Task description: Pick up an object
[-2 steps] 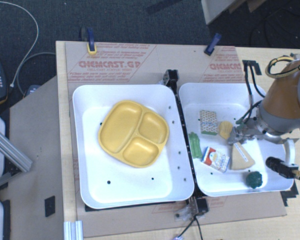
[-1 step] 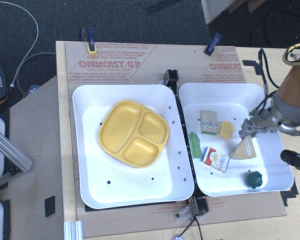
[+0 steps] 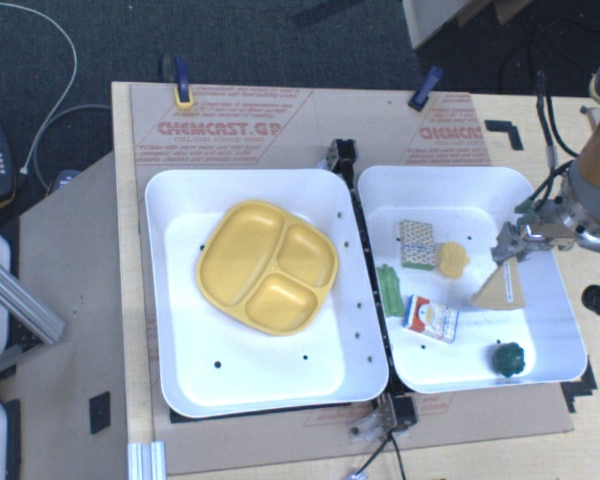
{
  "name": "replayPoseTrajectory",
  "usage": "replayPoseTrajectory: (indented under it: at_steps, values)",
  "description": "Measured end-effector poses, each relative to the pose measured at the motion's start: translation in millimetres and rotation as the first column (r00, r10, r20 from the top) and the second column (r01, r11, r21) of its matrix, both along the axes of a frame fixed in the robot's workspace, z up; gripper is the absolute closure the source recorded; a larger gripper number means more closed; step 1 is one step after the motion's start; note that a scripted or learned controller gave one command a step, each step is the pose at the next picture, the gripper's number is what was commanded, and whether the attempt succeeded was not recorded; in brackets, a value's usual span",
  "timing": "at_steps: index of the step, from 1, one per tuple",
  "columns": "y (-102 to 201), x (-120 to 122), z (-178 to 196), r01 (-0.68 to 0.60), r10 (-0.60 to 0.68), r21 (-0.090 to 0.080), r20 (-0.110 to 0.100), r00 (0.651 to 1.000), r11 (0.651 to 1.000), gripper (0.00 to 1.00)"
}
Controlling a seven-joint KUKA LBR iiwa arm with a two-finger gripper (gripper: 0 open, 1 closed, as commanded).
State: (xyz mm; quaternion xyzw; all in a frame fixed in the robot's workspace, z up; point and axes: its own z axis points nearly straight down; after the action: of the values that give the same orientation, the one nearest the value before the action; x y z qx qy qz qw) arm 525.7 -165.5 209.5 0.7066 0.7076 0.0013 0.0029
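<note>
2 white bins side by side on the surface (image 3: 130,268), which is a brown board printed "CHEMCAST" in red along its upper edge, twice; remaining letters not readable. 2 clamps on that upper edge: one with a yellow jaw (image 3: 183,86) upper left, one blue (image 3: 425,86) upper centre.

Left bin (image 3: 180,368), centre-left of frame: 1 item, a yellow plastic tray (image 3: 267,266), rounded, smooth, 3 compartments, rotated in the bin.

Right bin (image 3: 550,353), centre-right: 6 loose items.
- 1 green strip-shaped piece (image 3: 389,290) at the bin's left wall, long axis vertical in frame.
- 1 patterned grey packet (image 3: 416,243), upper middle, rectangular.
- 1 small carton (image 3: 430,319), white/red/blue print, text too small to read, lying flat below the packet.
- 1 yellow rounded lump (image 3: 452,259), just beside the packet.
- 1 tan wedge-shaped piece (image 3: 500,290), flat, matte, right of centre.
- 1 dark green ball (image 3: 509,358), lower right corner, rough-looking.

Pincer (image 3: 515,246) at right edge of frame, over the right bin, just above the tan wedge. Released or clenched: cannot tell; contact with the wedge also unclear.
</note>
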Motion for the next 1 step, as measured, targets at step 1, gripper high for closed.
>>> replayPoseTrajectory:
  at_steps: [1]
  values:
    - [-0.3,1.4,40.5,0.0,0.0,0.0,0.001,1.0,1.0,1.0]
